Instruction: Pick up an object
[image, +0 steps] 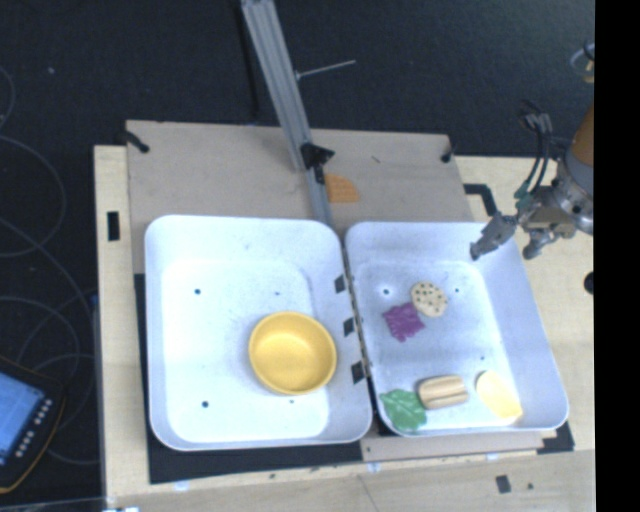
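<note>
My gripper (510, 243) hangs over the far right rim of the right bin (520, 300), fingers spread open with nothing between them. Below it in that bin lie a speckled cookie (429, 297), a purple piece (402, 321), a tan bread roll (442, 391), a green leafy piece (403, 408) and a pale yellow piece (497, 393). A yellow bowl (292, 351) sits in the left bin (190, 260), far from the gripper.
A grey metal post (285, 95) slants up from between the bins at the back. An orange patch (340, 188) lies on the bench behind the bins. Black clips (351, 325) line the seam between the two bins.
</note>
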